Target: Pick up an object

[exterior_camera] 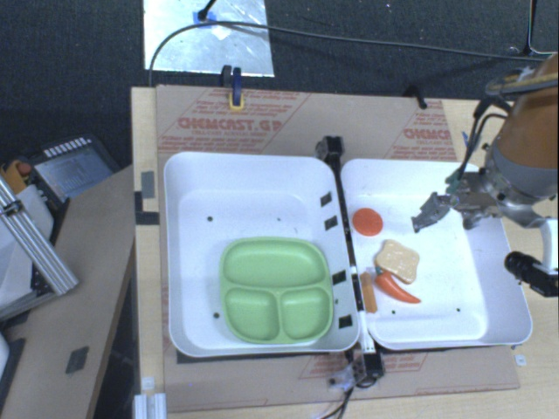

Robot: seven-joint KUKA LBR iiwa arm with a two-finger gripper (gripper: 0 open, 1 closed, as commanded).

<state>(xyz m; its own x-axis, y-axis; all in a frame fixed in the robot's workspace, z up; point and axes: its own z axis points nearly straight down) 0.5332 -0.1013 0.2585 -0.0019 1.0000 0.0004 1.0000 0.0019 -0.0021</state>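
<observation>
In the right bin (pixel 472 321) lie an orange-red disc (pixel 368 222), a tan bread-like piece (pixel 398 260) and an orange carrot-like piece (pixel 397 289). A small brown stick (pixel 369 293) rests against the bin's left wall. My gripper (pixel 431 210) hangs over the right bin, up and to the right of the disc, with its dark fingers pointing left. Nothing shows between them. The arm (pixel 528 142) comes in from the right.
The left bin (pixel 188 234) holds a green three-compartment plate (pixel 275 288). A black divider bar (pixel 341 243) runs between the bins. Cables cross the bench's back edge. A yellow clamp (pixel 236 94) sits at the back.
</observation>
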